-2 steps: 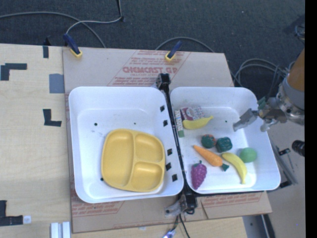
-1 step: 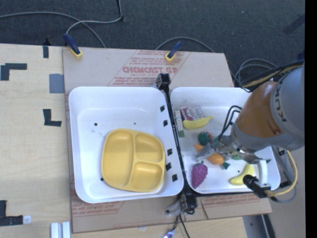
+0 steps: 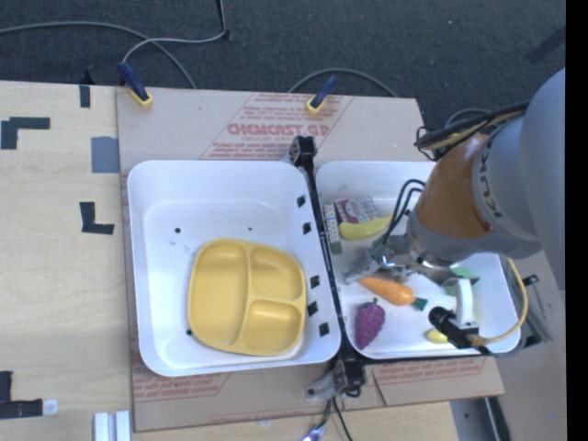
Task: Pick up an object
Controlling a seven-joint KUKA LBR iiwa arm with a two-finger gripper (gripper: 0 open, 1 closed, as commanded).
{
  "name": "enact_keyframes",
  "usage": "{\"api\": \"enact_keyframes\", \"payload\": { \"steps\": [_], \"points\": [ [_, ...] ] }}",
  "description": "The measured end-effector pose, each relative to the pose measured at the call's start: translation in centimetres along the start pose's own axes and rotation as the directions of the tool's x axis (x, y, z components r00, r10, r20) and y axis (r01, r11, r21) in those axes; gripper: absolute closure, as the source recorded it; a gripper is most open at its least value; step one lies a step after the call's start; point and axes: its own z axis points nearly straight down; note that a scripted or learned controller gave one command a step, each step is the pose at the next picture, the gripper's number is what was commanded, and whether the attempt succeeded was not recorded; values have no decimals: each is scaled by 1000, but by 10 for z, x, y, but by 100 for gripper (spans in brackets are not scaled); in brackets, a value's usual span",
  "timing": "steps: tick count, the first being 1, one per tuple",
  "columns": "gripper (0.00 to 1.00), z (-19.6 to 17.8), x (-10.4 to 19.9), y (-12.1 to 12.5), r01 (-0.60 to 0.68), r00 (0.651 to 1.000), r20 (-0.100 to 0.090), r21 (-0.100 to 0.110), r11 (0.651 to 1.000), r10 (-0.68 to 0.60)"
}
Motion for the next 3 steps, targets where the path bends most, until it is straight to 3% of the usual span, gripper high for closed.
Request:
{"api": "enact_keyframes", "payload": {
  "steps": [1,3],
  "points": [
    [0,1,2,85,1,1000,1,-1,1000,-1],
    [0,7,-15,123,-6,1000,-7,74,997,7]
  ]
}}
